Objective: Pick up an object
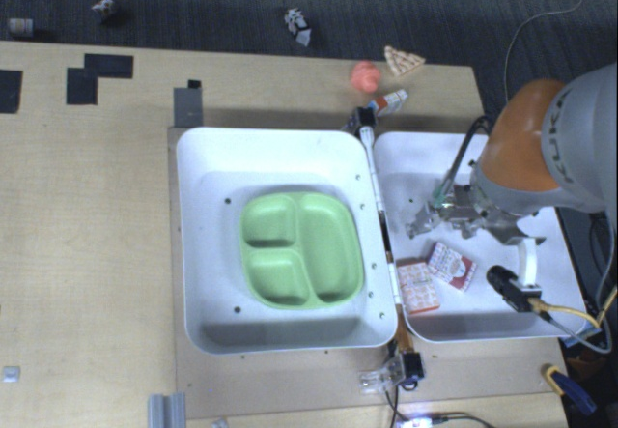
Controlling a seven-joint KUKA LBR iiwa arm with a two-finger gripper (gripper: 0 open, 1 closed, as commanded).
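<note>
Red-and-white packet [452, 266]: lies flat and tilted on the floor of the right bin [410, 170], near the bin's middle and a little toward its near wall. A second packet [417, 286] with the same print lies just beside it, closer to the right bin's near-left corner. We cannot tell whether their corners touch.

Gripper [432, 220]: over the right bin's floor, just on the far-wall side of the red-and-white packet. We cannot tell whether it is wide or narrow. Both packets lie on the bin floor, not in its grasp.

Arm [584, 141]: grey, with the orange band [517, 146] showing, over the right bin's right-hand half.

Left bin [208, 223]: butts against the right bin's left wall and holds a green divided tray [299, 247], which lies flat and roughly centred.

Counter [87, 242], beyond the right bin's far wall:
- a small tube-like item [388, 103] just past the bin's far-left corner; too small for us to identify
- a pink ball [365, 76] a little farther out
- a pale wedge-shaped item [404, 60] near the ball, at the counter's far edge
</note>
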